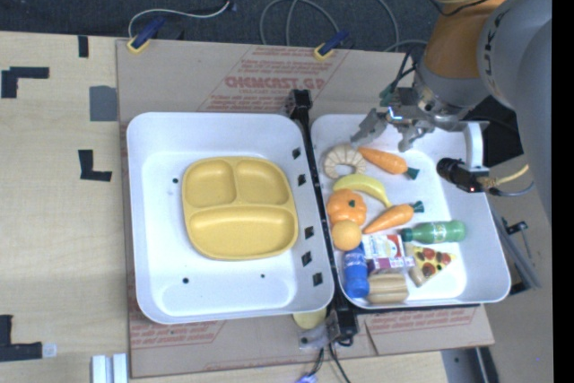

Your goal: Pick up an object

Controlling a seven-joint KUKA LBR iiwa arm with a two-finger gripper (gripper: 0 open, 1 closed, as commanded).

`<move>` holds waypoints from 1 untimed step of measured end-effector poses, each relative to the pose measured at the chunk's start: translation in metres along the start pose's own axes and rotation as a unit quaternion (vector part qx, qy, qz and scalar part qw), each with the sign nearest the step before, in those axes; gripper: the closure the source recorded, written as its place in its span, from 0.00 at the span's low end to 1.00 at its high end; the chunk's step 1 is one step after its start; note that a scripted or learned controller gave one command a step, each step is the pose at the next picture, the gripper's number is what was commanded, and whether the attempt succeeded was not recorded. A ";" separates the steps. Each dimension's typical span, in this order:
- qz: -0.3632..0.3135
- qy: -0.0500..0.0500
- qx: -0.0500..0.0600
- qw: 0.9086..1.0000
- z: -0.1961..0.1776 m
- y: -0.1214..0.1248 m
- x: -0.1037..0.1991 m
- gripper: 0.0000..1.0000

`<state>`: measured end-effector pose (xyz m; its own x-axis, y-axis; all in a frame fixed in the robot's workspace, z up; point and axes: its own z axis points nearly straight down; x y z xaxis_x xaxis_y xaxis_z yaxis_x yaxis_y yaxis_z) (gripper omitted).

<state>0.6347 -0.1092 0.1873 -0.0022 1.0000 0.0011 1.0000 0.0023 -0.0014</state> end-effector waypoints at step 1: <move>0.002 -0.001 0.003 1.000 0.101 -0.008 -0.051 0.00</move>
<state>0.6270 -0.1604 0.0862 0.0026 1.0000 -0.0007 1.0000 -0.0026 -0.0067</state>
